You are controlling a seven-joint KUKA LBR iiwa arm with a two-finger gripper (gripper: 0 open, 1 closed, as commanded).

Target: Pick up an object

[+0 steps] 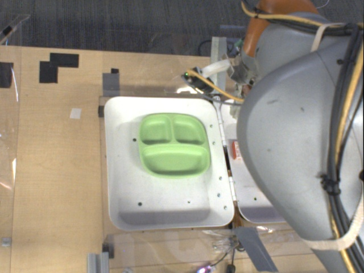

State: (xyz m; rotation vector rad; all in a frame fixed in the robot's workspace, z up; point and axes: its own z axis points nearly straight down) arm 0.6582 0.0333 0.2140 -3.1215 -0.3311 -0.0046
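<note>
Arm (301, 135): its grey bulk sits closest to the camera and covers most of the right bin (250, 206).
End effector: released or clenched, I cannot tell.
Plate (173, 144): green, three compartments, lying flat near the middle of the left bin (122, 209), apart from the walls.
Handling: probably light, stiff plastic, smooth and likely slippery.
Where to grip: the raised outer rim or a divider ridge looks best; the flat floors offer nothing to pinch.
Table (51, 169): pale wood around both bins.

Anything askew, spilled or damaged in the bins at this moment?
Nothing stands out. The green three-compartment plastic tray lies flat and right way up, roughly centred in the left white bin. The grey arm covers most of the right white bin.
</note>
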